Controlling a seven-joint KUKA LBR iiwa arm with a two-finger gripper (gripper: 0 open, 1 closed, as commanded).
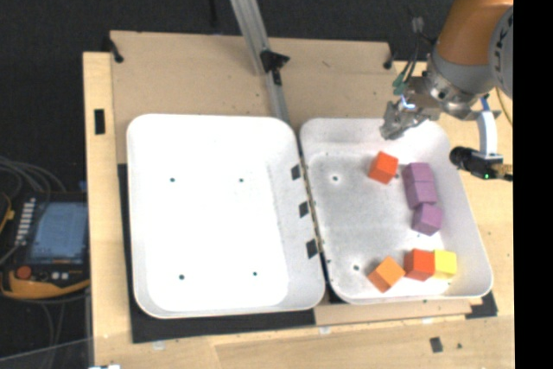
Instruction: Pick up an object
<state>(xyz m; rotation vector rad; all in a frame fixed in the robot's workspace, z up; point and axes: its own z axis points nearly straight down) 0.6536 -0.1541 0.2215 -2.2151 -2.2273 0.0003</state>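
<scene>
Claw (396, 127) up at the far rim of the right bin (346, 186), hanging off the grey arm (471, 22) with its orange band, and whether it is clenched or released cannot be told from this angle; nothing visible in its grip.

Nearest the camera, along the right bin's front edge, three cubes sit in a tight row: an orange cube (388, 273), a red-orange cube (420, 263) touching it, and a yellow cube (445, 262) pressed against that one, close to the front right corner. Little room between them and the rim.

Further back, toward the right wall, a purple block (427, 219) leans just beyond a second, longer purple block (420, 182); the two touch. Just left of the longer one sits another orange cube (383, 168), standing apart with open floor on its left and front. That cube lies just below the claw.

Left half of the right bin is bare white floor. The left bin (216, 212) lies alongside, rims meeting at the middle. Both rest on the tan surface (190, 73).
</scene>
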